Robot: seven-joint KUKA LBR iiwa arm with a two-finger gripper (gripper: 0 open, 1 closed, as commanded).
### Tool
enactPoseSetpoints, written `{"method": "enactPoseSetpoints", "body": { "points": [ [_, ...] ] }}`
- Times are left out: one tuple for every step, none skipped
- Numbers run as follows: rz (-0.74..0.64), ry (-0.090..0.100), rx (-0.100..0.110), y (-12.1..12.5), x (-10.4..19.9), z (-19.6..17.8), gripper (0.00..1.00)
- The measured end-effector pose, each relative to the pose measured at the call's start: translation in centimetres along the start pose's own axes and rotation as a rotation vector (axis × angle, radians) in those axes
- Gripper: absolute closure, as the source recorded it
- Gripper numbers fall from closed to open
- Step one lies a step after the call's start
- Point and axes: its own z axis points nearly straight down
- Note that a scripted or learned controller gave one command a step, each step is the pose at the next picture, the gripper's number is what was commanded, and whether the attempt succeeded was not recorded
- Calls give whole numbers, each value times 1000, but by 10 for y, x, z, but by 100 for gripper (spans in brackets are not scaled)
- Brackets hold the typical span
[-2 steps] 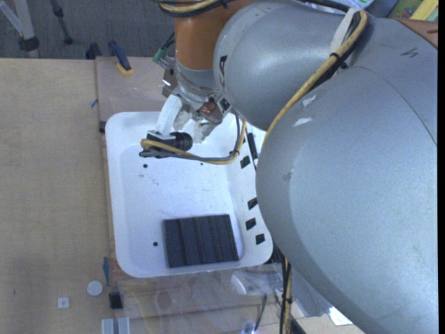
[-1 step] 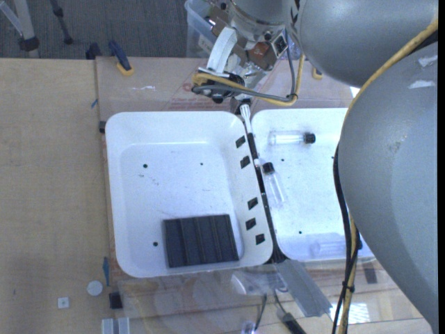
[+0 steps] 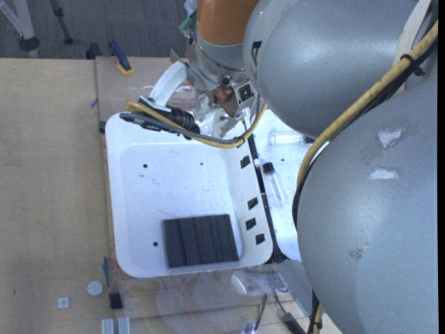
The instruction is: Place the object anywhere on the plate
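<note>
While reaching in from the right and looming over both bins, hiding most of the right bin (image 3: 285, 136) behind the grey arm (image 3: 334, 82) and its orange band (image 3: 217, 12). Hanging the gripper (image 3: 222, 117) low over the far end of the left bin (image 3: 132, 186), right at the curved rim of the white plate (image 3: 164, 83). Not showing, amid wrist hardware and glare, whether open or closed: impossible to tell. Trailing a black-and-yellow cable (image 3: 177, 122) across that bin's far wall. Lying flat on the left bin's floor near the front wall: the block (image 3: 200, 241), dark and ribbed, well apart from gripper and plate alike, touching neither. Showing something pinkish (image 3: 182, 97) on the plate, too blurred for naming. Sitting on the bench (image 3: 49, 186) beyond the bins: a blue clamp (image 3: 122, 61).
</note>
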Motion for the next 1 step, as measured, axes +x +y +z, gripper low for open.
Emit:
{"method": "enactPoseSetpoints", "body": {
  "points": [
    [280,3,-2,-24,-41,-88,100]
  ]
}}
